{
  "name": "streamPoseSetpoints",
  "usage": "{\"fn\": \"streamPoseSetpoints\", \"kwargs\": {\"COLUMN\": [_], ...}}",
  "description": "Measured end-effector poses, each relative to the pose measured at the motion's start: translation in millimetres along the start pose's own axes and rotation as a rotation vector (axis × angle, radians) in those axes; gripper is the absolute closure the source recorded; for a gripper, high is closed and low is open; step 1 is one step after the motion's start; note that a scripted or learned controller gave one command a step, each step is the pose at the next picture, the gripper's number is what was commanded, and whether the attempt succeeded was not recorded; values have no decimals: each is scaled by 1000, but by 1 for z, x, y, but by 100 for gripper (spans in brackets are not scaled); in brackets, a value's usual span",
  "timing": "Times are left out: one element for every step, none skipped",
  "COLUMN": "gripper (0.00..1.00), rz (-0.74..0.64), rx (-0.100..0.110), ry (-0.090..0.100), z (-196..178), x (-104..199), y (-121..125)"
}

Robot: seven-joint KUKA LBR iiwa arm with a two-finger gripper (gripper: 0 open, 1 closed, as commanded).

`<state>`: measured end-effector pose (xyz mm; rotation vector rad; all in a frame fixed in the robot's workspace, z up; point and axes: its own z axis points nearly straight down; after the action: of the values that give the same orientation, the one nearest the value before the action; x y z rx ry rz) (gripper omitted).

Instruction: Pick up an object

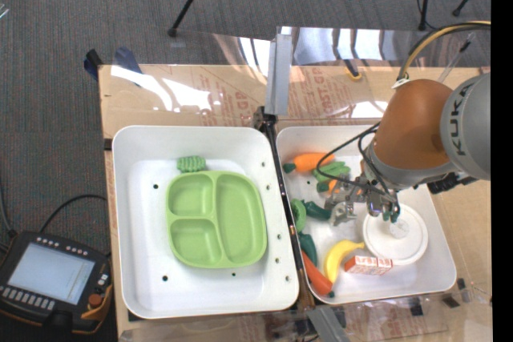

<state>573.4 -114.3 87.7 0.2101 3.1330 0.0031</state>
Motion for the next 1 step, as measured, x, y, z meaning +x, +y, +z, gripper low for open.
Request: {"fn": "streamPoseSetpoints", "kwargs": {"gripper": [100], "rz": [256], "rx": [2], "ry": [4], "z": [1], "x": [-65], "y": [7]}}
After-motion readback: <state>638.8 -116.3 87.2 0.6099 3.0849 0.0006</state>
